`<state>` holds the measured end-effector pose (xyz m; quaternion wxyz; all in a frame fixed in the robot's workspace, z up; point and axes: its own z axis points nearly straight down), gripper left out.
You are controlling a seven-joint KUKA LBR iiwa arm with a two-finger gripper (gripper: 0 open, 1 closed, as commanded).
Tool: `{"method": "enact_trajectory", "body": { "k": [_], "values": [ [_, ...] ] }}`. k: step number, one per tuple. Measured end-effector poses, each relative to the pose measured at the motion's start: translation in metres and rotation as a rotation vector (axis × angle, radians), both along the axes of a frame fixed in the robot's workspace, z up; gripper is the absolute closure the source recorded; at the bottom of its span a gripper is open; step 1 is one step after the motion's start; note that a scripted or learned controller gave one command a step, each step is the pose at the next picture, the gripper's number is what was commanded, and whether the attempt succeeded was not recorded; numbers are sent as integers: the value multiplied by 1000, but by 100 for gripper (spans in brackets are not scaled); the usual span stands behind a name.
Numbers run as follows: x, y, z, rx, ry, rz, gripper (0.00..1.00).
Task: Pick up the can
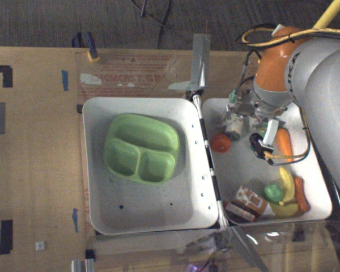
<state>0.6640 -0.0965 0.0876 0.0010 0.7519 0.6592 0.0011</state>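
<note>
Camera view: the can is seen lying in the right bin, near its far left corner, partly covered by the gripper. The gripper's opening cannot be determined. A red tomato is located just beside the can.

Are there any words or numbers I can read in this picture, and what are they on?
None can be read.
Red print on the cardboard sheet above the left bin: too blurred.
The brown carton in the right bin: white marks, too small to read.
</note>
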Motion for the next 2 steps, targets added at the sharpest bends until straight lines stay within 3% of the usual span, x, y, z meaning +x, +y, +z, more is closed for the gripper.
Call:
{"method": "enact_trajectory", "body": {
  "k": [1,2],
  "values": [
    [2,-1,10,-2,-4,0,100],
    [2,46,139,-1,5,-78,100]
  ]
}}
